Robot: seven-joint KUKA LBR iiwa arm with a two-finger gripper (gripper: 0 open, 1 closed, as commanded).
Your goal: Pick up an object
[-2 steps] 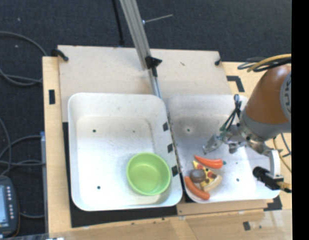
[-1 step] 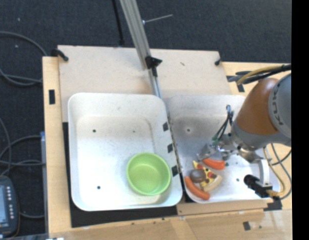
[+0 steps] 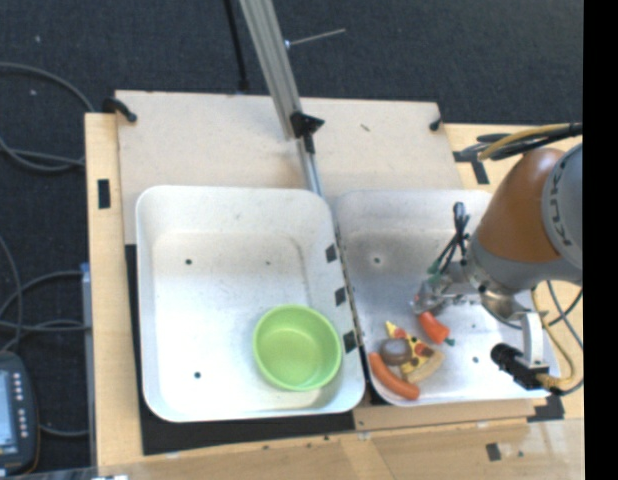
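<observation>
- Reaching in from the right, the grey arm with its orange band (image 3: 524,213) hangs low over the right-hand shallow white bin (image 3: 389,228), with the two-finger gripper (image 3: 436,298) down near the bin floor; the posture suggests a descent toward a pick.
- Whether the gripper is spread or closed I cannot tell; its tip is a small dark tangle of metal, and nothing can be made out held in it.
- Just below the gripper, touching or nearly so, lies a small orange-red chunky toy piece (image 3: 434,328), the likeliest target given how close it sits.
- A little further below and to the left, a cluster sits against the bin's near rim: a long orange carrot-shaped toy (image 3: 393,376), a small grey-brown round piece (image 3: 394,349) and a yellow and tan flat piece with red marks (image 3: 421,360). They touch one another, so taking one cleanly would probably disturb the rest.
- Far to the gripper's left, in the left-hand white bin (image 3: 189,228), a lime-green plastic bowl (image 3: 296,346) stands upright near the front corner, well apart from the arm.
- Between the bins the raised rims meet; a slanted aluminium rail (image 3: 274,53) rises behind them, clear of the gripper's work.
- Dark cables (image 3: 454,238) trail beside the wrist and could obscure the tip.
</observation>
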